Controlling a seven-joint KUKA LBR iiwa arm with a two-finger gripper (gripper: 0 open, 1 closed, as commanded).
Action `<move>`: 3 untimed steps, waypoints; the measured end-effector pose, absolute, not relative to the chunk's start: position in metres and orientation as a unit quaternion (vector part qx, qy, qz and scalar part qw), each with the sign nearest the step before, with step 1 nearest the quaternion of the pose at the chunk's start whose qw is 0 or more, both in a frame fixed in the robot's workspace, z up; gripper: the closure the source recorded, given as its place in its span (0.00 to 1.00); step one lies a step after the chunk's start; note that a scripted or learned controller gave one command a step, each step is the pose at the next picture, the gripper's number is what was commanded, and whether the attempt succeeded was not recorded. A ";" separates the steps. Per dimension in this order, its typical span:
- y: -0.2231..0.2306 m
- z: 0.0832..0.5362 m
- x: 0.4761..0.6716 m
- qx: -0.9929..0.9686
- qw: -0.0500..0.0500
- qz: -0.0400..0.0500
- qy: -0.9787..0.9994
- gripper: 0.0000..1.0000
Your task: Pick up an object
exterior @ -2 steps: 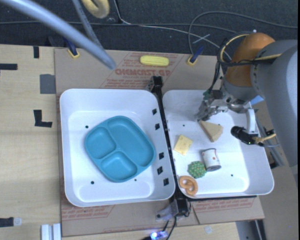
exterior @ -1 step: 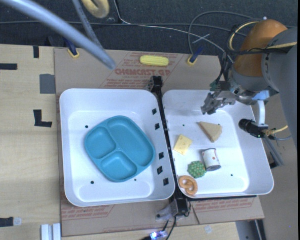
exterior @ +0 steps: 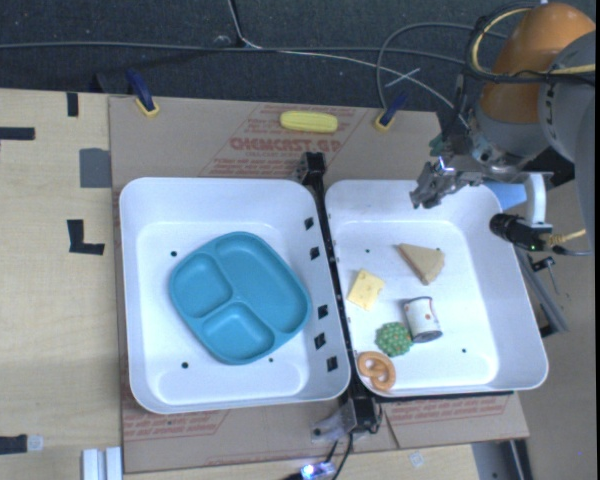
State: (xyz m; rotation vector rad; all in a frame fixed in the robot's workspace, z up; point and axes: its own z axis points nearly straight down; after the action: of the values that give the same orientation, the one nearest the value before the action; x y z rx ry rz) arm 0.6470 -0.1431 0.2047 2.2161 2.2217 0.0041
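The right bin (exterior: 500,298) holds several small items: a tan wedge (exterior: 422,262), a yellow cheese block (exterior: 366,289), a small tin can (exterior: 421,319) on its side, a green broccoli piece (exterior: 393,339) and a brown pretzel (exterior: 376,370). My gripper (exterior: 432,188) hangs over the bin's far edge, above and behind the wedge and apart from every item. I see nothing between its fingers. A blue divided plate (exterior: 238,296) lies in the left bin (exterior: 140,268).
A yellow banana-shaped piece (exterior: 308,122) lies on the cardboard behind the bins. Blue and yellow clamps (exterior: 140,96) hold the cardboard's far corners. Cables loop above the arm at the upper right. A black divider (exterior: 323,268) runs between the bins.
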 end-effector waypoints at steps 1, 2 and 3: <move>-0.145 0.269 0.648 0.707 0.003 0.001 0.708 1.00; -0.100 0.268 0.637 0.706 -0.001 0.000 0.709 1.00; -0.047 0.249 0.635 0.705 -0.002 -0.001 0.709 1.00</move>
State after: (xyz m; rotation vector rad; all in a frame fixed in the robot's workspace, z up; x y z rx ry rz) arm 0.6354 -0.0475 0.2490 2.2175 2.2297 -0.0025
